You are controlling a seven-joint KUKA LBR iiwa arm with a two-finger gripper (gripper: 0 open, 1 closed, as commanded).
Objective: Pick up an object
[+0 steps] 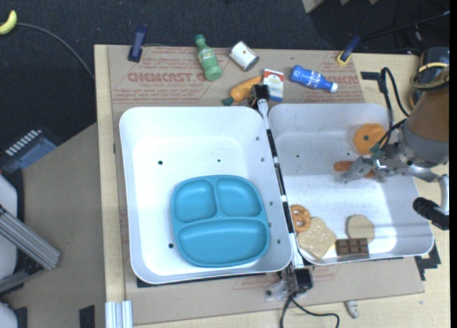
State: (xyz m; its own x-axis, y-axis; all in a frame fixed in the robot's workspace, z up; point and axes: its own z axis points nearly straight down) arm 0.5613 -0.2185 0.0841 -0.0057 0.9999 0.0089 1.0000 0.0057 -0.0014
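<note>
The gripper (355, 168) sits low in the right bin (314, 123), at the frame's right side, and a small reddish piece at its tip is too blurred to name; I cannot tell whether the fingers are closed on it or merely beside it. Just above and right of the tip lies an orange disc (370, 136), partly covered by the wrist and cables. The arm (431, 123) enters from the right edge, its upper part cut off by the frame, wrist angled down and leftward toward the bin's middle.

Along the right bin's lower edge lie a pretzel (299, 215), a cracker (317, 238), a tan cookie (360, 226) and a chocolate bar (352, 248). The left bin (143, 141) holds a blue divided plate (220, 221). Above the bins, on the board, rest a green bottle (208, 58), a blue bottle (313, 78), a small white can (243, 55) and a carton (273, 84).
</note>
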